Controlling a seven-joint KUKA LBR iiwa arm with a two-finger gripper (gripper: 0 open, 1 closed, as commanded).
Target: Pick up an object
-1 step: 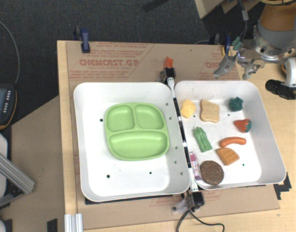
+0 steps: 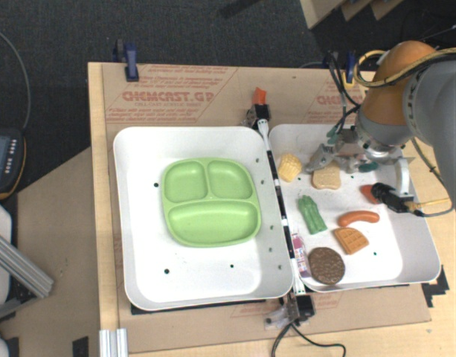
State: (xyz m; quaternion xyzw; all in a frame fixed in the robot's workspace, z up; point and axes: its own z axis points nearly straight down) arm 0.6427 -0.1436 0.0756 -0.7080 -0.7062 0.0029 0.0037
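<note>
Beige bread-like piece lies in the upper part of the right bin, right of frame centre, just below and slightly left of the gripper, its long axis roughly left-right; whether the jaws are apart cannot be told.

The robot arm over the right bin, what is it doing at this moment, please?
The grey arm reaches in from the right and its hand hangs low over the back of the right bin, just above a pale bread-like piece. Whether the hand touches or grips anything cannot be told. In that bin also lie a yellow piece, a green vegetable, a sausage, an orange waffle-like square and a brown patty. The left bin holds a green divided plate.
</note>
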